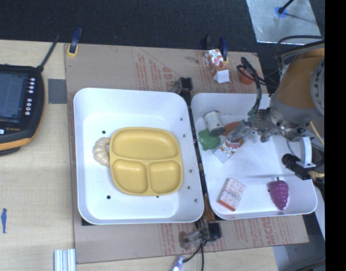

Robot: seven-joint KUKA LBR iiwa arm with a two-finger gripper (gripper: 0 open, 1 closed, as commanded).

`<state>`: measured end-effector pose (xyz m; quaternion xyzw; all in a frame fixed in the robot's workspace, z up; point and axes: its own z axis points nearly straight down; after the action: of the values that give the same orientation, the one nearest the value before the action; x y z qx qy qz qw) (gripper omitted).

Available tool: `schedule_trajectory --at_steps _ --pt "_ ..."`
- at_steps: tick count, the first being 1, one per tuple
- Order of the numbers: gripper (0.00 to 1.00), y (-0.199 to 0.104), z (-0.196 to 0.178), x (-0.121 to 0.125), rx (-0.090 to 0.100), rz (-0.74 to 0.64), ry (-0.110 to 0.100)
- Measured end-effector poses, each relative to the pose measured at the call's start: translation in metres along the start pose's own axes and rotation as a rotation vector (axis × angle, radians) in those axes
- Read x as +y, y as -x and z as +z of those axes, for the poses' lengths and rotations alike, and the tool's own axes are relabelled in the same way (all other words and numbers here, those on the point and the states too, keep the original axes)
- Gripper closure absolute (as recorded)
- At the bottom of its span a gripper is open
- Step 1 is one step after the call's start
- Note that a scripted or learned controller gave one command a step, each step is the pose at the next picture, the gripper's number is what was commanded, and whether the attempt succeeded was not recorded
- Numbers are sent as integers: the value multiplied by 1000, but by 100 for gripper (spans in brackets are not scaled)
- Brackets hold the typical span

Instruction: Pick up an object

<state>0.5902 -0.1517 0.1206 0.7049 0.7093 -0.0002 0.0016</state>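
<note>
One purple grape bunch (279, 193) at right bin's (258, 210) five o'clock, one carton (232, 193) beside, one yellow tray (145, 161) left, tool (249, 130) state indeterminate.

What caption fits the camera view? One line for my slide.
KUKA arm's gripper low in the right bin near a small carton; yellow divided tray in the left bin.

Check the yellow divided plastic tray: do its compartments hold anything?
Empty. All three compartments of the yellow divided plastic tray show bare yellow; the only nearby item, a pale ridged lump, lies outside its left edge.
</note>
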Motion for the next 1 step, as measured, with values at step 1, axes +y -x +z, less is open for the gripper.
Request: schedule_trajectory --at_steps 1 --pt "0 -38 15 -47 -3 5 19"
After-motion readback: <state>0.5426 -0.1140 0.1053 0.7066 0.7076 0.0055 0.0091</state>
